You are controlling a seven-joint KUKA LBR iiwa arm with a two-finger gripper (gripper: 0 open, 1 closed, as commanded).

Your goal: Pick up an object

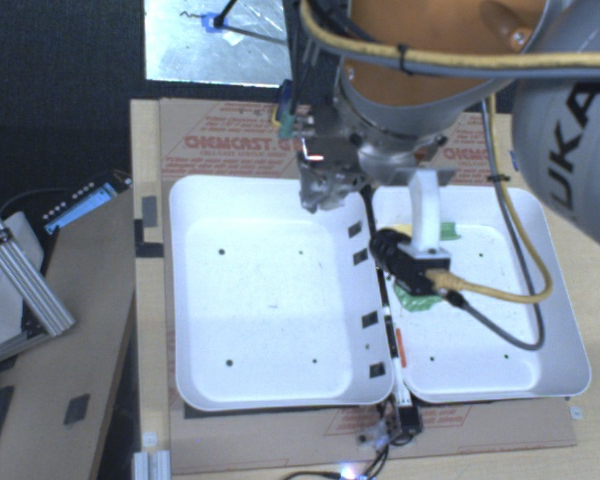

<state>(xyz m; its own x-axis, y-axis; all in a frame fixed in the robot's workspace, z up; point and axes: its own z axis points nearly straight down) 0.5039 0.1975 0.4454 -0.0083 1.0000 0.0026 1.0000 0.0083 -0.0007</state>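
Observation:
My gripper (323, 190) hangs over the back right corner of the left white bin (270, 298), close to the ridge between the two bins. Nothing shows between its fingers. In the right white bin (500, 358), a green object (417, 299) lies near the left wall, partly hidden under the robot's own hardware. Further back in that bin, a small green piece (448, 232) and a yellow bit (401, 231) peek out beside the pale bracket. The large orange wrist hides the back of the right bin.
Both bins rest on a brown cardboard sheet (220, 143). Several black clips (370, 319) line the seam between the bins. A metal rail frame (20, 278) stands at the left on a tan board. A shiny plate (215, 23) lies at the back.

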